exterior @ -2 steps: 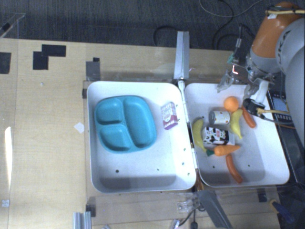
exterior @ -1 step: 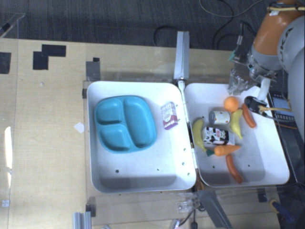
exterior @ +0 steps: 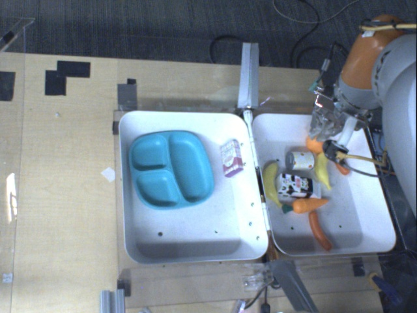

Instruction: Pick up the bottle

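The bottle (exterior: 296, 186), white with black patches, lies on its side in the middle of the right bin (exterior: 365, 230). It is wedged between a yellow banana (exterior: 270, 182) on its left and an orange carrot (exterior: 310, 205) below it. My gripper (exterior: 324, 132) hangs over the bin's upper right part, above an orange piece (exterior: 315, 145), up and to the right of the bottle and apart from it. Nothing shows held in it.
A grey can (exterior: 301, 160), a second banana (exterior: 322, 170) and more carrots (exterior: 320, 231) crowd the right bin. The left bin (exterior: 195, 240) holds a blue divided plate (exterior: 172, 168) and a small carton (exterior: 231, 157). A metal post (exterior: 249, 77) stands between the bins at the back.
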`<action>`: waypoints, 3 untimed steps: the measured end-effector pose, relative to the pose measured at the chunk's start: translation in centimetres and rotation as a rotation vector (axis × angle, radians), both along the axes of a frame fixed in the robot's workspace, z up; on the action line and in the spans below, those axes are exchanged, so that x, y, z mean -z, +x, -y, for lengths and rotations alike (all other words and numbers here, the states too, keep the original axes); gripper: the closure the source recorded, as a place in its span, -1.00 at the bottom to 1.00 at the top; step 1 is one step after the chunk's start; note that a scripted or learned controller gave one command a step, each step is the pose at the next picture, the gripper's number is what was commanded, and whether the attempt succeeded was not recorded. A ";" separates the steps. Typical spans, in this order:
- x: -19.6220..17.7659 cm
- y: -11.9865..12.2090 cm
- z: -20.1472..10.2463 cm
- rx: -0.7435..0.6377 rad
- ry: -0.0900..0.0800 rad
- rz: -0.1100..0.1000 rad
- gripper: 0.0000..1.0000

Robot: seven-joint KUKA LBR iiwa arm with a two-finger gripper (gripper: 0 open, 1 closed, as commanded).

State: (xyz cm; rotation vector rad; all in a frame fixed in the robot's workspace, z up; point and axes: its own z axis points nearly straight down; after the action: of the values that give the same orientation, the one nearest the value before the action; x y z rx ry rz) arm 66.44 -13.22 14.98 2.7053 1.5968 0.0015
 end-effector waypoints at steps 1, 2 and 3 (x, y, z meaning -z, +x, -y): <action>-4.5 0.5 -1.6 -0.085 -0.002 0.002 1.00; 5.4 0.5 -0.6 0.042 -0.001 0.002 1.00; 3.9 -0.7 1.4 -0.018 -0.001 0.000 1.00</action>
State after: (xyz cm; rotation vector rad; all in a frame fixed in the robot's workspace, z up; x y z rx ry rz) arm 65.73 -14.63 11.11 2.6902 1.6208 0.0011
